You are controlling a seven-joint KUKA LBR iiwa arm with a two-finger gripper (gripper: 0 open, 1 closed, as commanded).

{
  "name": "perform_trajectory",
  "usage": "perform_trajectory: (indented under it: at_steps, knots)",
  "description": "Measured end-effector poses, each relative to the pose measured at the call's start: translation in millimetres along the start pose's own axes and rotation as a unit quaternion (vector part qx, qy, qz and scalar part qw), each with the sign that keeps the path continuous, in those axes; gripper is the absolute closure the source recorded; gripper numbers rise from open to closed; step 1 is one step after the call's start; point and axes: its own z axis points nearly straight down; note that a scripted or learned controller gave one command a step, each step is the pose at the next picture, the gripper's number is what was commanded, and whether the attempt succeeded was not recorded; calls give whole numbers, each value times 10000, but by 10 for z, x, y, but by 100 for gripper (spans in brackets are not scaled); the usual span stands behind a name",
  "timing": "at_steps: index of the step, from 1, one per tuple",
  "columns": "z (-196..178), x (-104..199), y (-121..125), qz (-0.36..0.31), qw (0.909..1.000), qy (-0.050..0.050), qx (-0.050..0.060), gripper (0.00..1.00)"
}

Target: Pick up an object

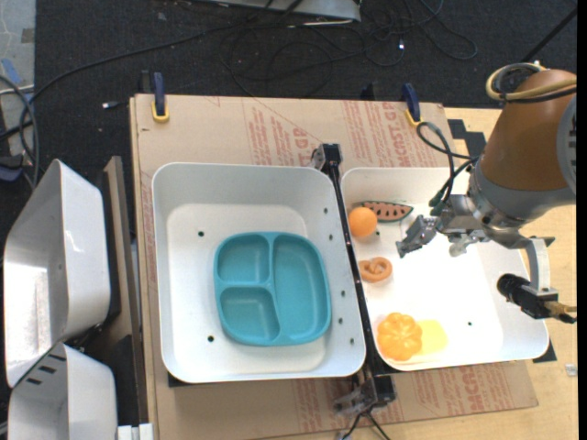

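Orange marks most of what you see in the right bin (514,337): a round ball (363,222), a small ring-shaped piece (375,269) and a yellow-orange pepper (401,335). The watermelon slice (386,212) lies flat near the far wall, its long axis running left to right. Your end effector (417,233) hovers just beside it, fingers spread apart, gripping nothing. The left bin (174,246) holds a teal divided tray (272,288).
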Motion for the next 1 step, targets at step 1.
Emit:
perform_trajectory:
  at_steps: [1]
  knots:
    - [-70,1,26,-11,10000,-7,-66,0]
